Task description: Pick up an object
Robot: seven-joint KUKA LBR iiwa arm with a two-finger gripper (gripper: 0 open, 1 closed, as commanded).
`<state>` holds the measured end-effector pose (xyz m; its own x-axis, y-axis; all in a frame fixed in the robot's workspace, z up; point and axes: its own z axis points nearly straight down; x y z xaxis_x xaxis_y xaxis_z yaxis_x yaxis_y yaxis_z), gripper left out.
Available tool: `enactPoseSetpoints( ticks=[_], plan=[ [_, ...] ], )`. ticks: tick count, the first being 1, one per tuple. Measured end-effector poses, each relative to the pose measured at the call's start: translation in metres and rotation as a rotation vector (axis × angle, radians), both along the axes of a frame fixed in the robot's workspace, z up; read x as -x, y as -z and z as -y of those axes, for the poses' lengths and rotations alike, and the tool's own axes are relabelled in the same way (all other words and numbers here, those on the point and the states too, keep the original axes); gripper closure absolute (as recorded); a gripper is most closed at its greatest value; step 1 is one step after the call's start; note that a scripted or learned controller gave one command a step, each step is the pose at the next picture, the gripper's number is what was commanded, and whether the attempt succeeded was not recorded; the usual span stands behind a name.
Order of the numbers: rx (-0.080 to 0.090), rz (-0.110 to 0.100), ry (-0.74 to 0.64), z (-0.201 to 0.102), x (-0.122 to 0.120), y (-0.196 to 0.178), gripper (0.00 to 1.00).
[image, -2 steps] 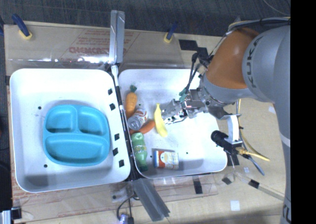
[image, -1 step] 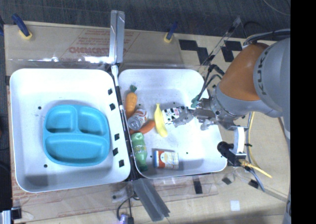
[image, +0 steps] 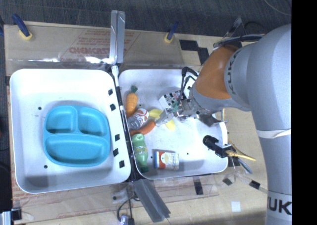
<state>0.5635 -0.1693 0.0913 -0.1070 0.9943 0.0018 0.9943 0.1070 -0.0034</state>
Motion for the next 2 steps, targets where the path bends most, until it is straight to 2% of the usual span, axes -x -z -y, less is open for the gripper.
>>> enactPoseSetpoints(
  ticks=[1, 2],
  plan=[
    [0.000, 0.000, -0.004, 0.000, 0.000, -0.010, 1.00],
    [0.001, 0.003, -0.032, -0.058, -0.045, -0.157, 1.00]
  ],
)
